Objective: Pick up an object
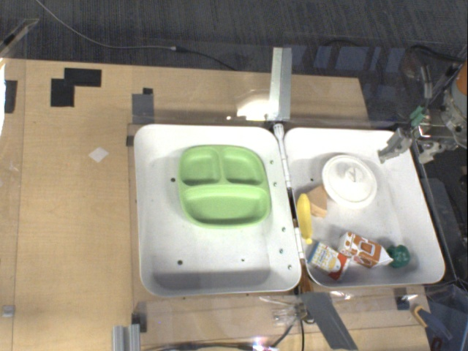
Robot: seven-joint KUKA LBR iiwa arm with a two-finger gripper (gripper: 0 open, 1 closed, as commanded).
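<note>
The right bin (411, 209) holds a white round bowl (349, 178) turned upside down, a yellow banana (304, 218) along its left wall, and a tan piece (318, 202) beside the bowl. An orange-and-white carton (362, 249), a small blue-and-red carton (327, 259) and a dark green object (398, 255) lie near its front. My gripper (404, 146) hangs over the bin's back right corner, right of the bowl and apart from every object. Nothing shows in its grasp.
A green divided plate (223, 185) lies in the middle of the left bin (157, 218). A metal post (281, 86) stands behind the divider between the bins. Cables and the arm's wrist (446, 119) crowd the far right.
</note>
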